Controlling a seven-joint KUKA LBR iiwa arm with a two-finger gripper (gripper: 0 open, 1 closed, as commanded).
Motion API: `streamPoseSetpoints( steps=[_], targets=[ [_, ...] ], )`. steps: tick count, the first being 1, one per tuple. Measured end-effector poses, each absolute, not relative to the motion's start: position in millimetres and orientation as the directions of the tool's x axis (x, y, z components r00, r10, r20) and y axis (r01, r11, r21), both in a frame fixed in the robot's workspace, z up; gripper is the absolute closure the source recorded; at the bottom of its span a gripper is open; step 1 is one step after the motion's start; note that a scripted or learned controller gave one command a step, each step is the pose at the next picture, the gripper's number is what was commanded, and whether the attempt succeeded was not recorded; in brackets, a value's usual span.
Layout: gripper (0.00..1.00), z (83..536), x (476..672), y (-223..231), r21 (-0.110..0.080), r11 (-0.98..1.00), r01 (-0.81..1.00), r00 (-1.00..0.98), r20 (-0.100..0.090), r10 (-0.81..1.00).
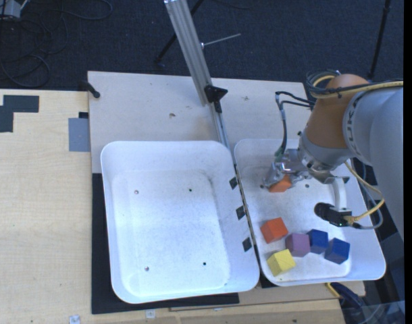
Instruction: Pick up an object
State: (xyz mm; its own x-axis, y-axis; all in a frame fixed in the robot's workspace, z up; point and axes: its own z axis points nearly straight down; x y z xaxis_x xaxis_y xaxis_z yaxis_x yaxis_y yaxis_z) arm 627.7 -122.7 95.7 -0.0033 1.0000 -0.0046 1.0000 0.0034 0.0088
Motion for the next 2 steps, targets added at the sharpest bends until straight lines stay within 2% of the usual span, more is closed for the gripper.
streamPoseSetpoints(
  steps=[1, 2],
  targets=[
    [1.00, 195, 584.5, -25, 0.003, 0.006, 1.000, -0.006, 0.003, 1.000],
    [1.00, 190, 638.8, 27, 0.000, 0.005, 1.000, -0.005, 0.000, 1.000]
  ],
)
